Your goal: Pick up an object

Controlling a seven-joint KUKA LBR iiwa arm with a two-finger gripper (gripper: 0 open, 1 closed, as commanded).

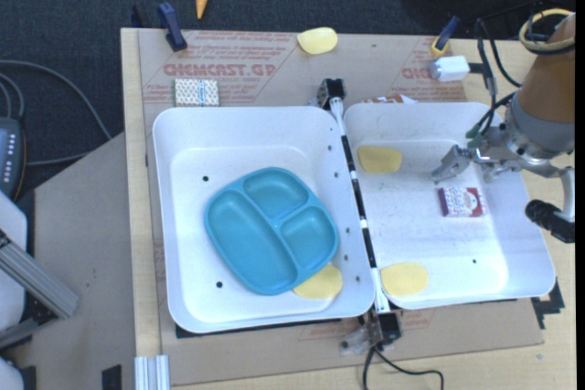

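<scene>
A small red and white packet (460, 201) lies flat on the floor of the right bin (512, 286). My gripper (464, 169) hangs just above and behind it, apart from it, open with nothing between its fingers. One yellow oval piece (378, 160) rests on the same bin's floor to the gripper's left. Another yellow piece (404, 278) lies near that bin's front left corner.
The left bin (183, 151) holds a blue divided plate (270, 228) with a yellow piece (320, 284) poking out under its front edge. On the bench behind the bins are a yellow piece (317, 40), a patterned sachet (196, 91) and a blue clip (171, 26).
</scene>
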